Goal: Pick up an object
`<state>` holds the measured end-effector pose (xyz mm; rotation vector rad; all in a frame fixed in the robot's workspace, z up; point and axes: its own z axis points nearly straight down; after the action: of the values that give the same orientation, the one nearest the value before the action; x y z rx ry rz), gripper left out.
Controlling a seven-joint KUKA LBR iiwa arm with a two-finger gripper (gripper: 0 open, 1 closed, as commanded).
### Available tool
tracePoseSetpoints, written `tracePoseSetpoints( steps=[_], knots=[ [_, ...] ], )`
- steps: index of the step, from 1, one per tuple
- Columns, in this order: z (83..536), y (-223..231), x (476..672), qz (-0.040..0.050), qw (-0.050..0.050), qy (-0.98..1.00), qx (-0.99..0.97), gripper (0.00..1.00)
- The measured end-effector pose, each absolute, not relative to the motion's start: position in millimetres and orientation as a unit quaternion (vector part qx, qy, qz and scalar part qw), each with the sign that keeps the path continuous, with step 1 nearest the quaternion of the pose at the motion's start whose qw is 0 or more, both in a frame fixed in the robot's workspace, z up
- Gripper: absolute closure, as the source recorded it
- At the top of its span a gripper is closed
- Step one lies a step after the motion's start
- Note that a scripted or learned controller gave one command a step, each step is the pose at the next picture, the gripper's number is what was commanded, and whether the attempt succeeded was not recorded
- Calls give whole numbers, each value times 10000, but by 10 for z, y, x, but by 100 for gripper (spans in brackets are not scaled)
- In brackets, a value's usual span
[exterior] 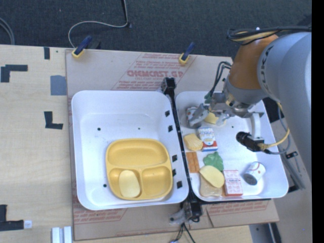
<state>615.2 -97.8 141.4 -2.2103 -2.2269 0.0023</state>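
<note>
Grey arm (283, 59) sets gripper (198, 116) just above small carton (206, 135).

Light was bright and even from above; the white bins (86, 135) glared, nearly washed out. Shadows stayed soft and short. The picture was coarse, small items smeared, and the arm (283, 70) looked blurred.

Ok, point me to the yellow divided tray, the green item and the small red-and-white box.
yellow divided tray (137, 152): camera view, top compartment floor.
green item (214, 160): camera view, its middle.
small red-and-white box (233, 183): camera view, top face.
</note>
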Motion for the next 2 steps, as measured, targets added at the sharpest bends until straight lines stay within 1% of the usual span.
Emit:
tracePoseSetpoints(
  steps=[1, 2],
  knots=[
    [816, -944, 6399, 7, -5, -7081, -7061, 0],
    [849, -988, 6695, -3, -4, -7083, -7059, 0]
  ],
)
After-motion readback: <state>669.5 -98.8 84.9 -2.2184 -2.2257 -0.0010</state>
